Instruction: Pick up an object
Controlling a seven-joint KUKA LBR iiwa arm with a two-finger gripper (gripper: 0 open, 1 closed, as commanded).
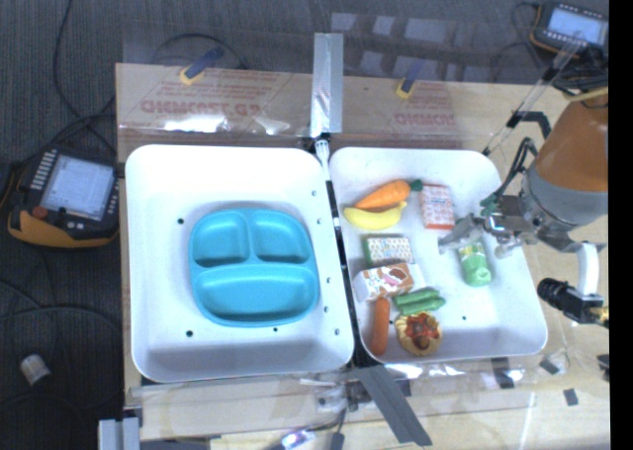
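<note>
gripper (pixel 482 231) over the right bin (pixel 514 324) — fingers spread, nothing held — green bottle (pixel 475 264) just below, lengthwise near-to-far

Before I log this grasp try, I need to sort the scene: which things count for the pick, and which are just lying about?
For the pick:
gripper
green bottle just below it
carrot
banana
hot dog
right bin holding them

Lying about:
blue divided plate in the left bin
pendant on the floor
</note>
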